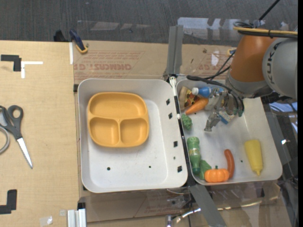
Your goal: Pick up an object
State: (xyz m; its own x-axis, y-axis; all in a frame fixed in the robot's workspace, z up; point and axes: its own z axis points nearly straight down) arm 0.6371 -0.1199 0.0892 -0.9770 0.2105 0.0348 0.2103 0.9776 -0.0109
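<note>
The right bin [265, 122] holds several small objects. An orange carrot [195, 106] and a blue-capped bottle [204, 91] lie at its far left corner, with a small green piece [187, 122] below them. A green bottle [193, 148] lies along the left wall. An orange pumpkin [217, 175], a red sausage [229, 161] and a yellow squeeze bottle [254, 156] sit near the front. My gripper [215, 118] hangs low over the bin's upper middle, just right of the carrot, above bare floor. I see nothing held in it.
The left bin [94, 174] holds a yellow divided plate [118, 118]. Scissors [16, 131] lie on the bench at far left. A grey divider post [174, 51] stands behind the bins, and the arm's orange band [253, 56] looms over the right bin's back.
</note>
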